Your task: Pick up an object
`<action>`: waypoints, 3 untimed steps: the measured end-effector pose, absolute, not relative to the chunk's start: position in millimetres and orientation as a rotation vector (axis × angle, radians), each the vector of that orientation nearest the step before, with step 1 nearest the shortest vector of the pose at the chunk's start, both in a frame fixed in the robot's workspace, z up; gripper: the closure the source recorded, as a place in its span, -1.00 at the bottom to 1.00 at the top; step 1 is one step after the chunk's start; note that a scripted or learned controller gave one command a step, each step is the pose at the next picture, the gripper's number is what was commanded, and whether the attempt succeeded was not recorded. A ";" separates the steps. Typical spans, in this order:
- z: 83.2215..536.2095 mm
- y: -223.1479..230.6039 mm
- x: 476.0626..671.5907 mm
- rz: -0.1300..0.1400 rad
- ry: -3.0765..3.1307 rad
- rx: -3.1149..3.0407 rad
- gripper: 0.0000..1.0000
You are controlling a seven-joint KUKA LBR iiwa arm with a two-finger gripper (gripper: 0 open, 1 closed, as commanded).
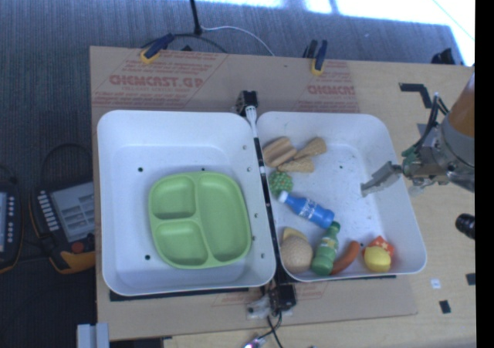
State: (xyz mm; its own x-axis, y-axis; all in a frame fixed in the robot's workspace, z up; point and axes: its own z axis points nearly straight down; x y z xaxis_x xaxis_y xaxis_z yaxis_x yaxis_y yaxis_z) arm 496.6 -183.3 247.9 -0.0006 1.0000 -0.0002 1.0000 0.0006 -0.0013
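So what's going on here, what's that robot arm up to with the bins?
The robot arm's gripper hangs over the right edge of the right bin and holds nothing yet. That bin has toy food along its left and bottom sides: a blue bottle, a green bottle, a carrot, a yellow lemon and some bread pieces. The left bin holds a green divided plate. Nothing has been picked up so far.

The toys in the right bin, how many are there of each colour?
Tan: 3
Green: 2
Blue: 1
Orange: 1
Yellow: 1
Total: 8
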 end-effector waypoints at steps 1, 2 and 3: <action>173.6 -142.4 496.3 0.003 -2.118 -2.317 -1.00; 90.8 -103.6 488.4 -0.011 -2.333 -2.127 -1.00; 101.3 -105.0 489.7 -0.011 -2.338 -2.133 1.00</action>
